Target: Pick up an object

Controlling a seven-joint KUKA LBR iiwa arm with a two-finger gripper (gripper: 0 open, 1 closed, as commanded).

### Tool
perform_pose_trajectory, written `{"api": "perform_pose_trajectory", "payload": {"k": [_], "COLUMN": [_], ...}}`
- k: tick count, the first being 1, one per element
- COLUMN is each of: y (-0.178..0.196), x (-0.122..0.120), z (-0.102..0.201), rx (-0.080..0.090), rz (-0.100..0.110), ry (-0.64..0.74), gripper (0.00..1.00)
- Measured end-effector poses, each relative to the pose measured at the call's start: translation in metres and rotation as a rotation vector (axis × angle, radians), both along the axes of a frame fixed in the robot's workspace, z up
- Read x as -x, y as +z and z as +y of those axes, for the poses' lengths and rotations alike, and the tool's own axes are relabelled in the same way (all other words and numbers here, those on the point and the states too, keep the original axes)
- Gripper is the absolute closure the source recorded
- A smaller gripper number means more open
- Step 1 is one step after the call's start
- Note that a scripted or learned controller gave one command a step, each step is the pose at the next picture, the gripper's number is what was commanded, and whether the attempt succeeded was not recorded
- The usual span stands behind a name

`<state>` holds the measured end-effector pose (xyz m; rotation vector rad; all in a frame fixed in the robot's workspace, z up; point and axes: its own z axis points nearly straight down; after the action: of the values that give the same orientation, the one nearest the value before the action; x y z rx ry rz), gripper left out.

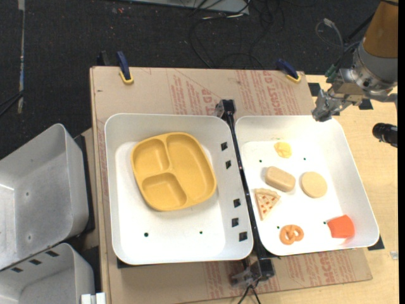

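view: one camera fixed above the bench point(164, 90) | facing: down at a slant | range: both white bins point(120, 233) seen whole, floor beyond the bench's far edge | arm point(380, 37) entered from right of the bench

Small yellow piece point(283, 149), tan block point(280, 178), round biscuit point(313, 185), pizza slice point(266, 202), pretzel point(291, 234) and orange cube point(342, 227) lay in the right bin point(354, 163), yellow divided plate point(173, 170) lay left of it.

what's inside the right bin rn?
Right bin holds six small items: yellow piece, tan block, round tan disc, pizza slice, pretzel, orange-red cube. All lie apart; nothing is covered. The gripper hovers at its far rim.
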<state>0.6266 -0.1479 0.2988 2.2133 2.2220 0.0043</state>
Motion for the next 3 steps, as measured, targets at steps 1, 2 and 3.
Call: {"api": "perform_pose_trajectory", "payload": {"k": [1,2,3], "y": [-0.019,-0.039,-0.056], "x": [0.016,0.035,0.06], "z": [0.044,0.092,0.142], "rx": [-0.003,-0.003,-0.004], "rz": [0.008,0.01,0.01], "ry": [0.003,0.003,0.004], "gripper": [1.0,1.0,1.0]}}
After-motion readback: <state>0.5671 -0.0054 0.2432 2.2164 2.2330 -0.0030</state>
